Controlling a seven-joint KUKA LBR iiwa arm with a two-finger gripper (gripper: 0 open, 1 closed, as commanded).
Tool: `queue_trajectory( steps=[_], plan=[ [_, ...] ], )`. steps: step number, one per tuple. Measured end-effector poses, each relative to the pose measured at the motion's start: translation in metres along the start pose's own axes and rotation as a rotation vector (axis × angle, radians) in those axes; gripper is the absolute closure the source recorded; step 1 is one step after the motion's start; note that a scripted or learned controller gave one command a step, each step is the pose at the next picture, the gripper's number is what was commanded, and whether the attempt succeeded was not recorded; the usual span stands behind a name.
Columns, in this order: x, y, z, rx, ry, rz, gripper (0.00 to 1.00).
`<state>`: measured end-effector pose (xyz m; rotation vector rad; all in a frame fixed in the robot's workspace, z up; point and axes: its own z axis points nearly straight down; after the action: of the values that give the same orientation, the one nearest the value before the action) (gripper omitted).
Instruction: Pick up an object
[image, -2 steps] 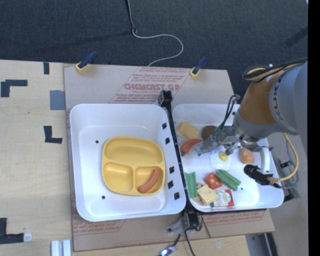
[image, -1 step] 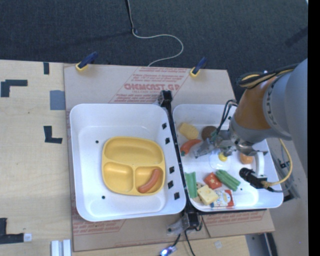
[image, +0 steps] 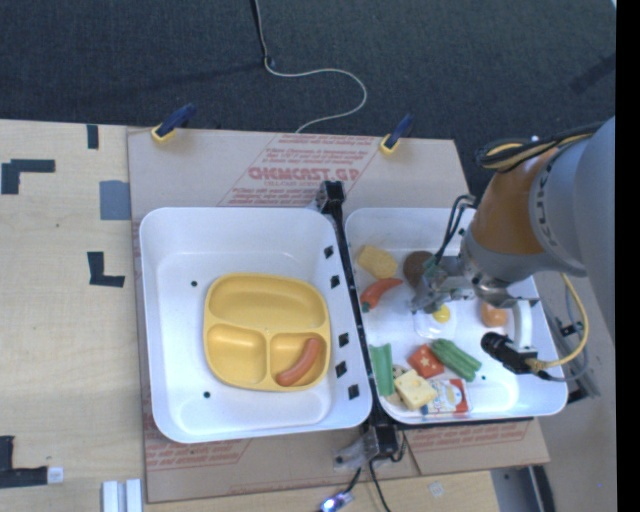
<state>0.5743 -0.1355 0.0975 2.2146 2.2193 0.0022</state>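
My gripper (image: 436, 298) hangs low in the right bin (image: 545, 400), under the grey arm with its orange band (image: 505, 215). It stands over a small white piece with a yellow spot (image: 441, 318). Close around it lie a brown round piece (image: 415, 266), a yellow bun-like piece (image: 377, 261) and a red-orange sausage shape (image: 380, 291). An orange piece (image: 494, 314) lies just right of the gripper. Whether anything sits in the gripper is hidden.
At the right bin's front lie a green stick (image: 382, 366), a red piece (image: 425, 361), a green pod (image: 457, 357) and a yellow cheese block (image: 413, 388). The left bin (image: 165, 250) holds a yellow divided plate (image: 250, 300) with a sausage (image: 300, 361) in it. A black divider (image: 345, 300) separates the bins.
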Motion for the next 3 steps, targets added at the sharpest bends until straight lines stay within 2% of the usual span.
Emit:
queue_trajectory(
  steps=[2, 3],
  plan=[
    [0.000, -0.013, -0.112, 0.001, 0.003, 0.000, 1.00],
    [0.001, -0.013, -0.127, 0.005, 0.004, 0.000, 1.00]
  ],
)
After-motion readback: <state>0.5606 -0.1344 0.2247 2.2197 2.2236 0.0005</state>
